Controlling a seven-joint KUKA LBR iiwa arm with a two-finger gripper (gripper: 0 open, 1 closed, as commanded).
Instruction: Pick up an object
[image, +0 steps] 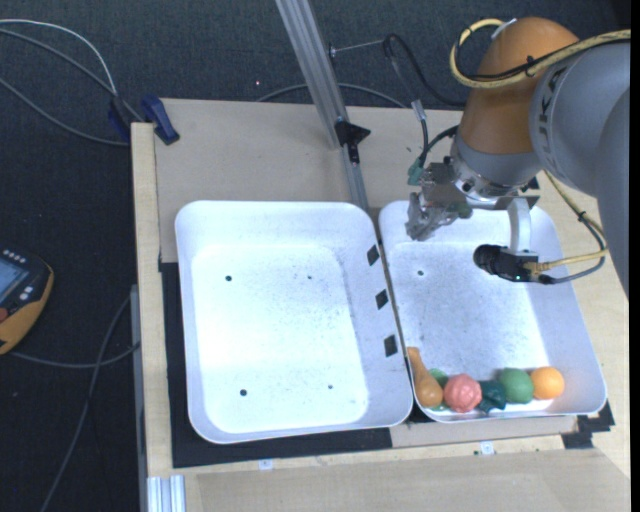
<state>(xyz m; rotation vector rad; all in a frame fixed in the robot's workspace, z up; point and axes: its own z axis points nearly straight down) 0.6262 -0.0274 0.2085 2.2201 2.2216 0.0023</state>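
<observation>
**Entry: gripper at the far end of the right bin, objects at the near end**

Gripper (428, 218): located above the far left corner of the right bin (560, 300), hanging from the grey arm (590, 100) with its orange band (515, 85). Whether it is spread or pressed together cannot be told from the camera view; the tip is small and dark against the bin floor. Nothing is seen held in it.

Objects for picking: a row laid along the near wall of the right bin, well apart from the gripper, with the whole bare bin floor between them. Listed from the bin's inner corner outward:
- an orange, carrot-like piece (424, 381), elongated, its long axis running from the narrow far end down toward the near wall, slightly slanted;
- a pink, knobbly ball (461, 392), touching or just beside the carrot-like piece;
- a small teal piece (492, 396), partly hidden between its neighbours;
- a green, rounded object (516, 385);
- an orange ball (547, 381), last in the row.

Governing relation: the objects are judged to lie toward the camera from the gripper and somewhat rightward in the view, so a traverse along the bin's length is required before any descent. The carrot-like piece is judged nearest to the gripper's line.

Left bin (270, 320): beside the right bin; not involved.
</observation>
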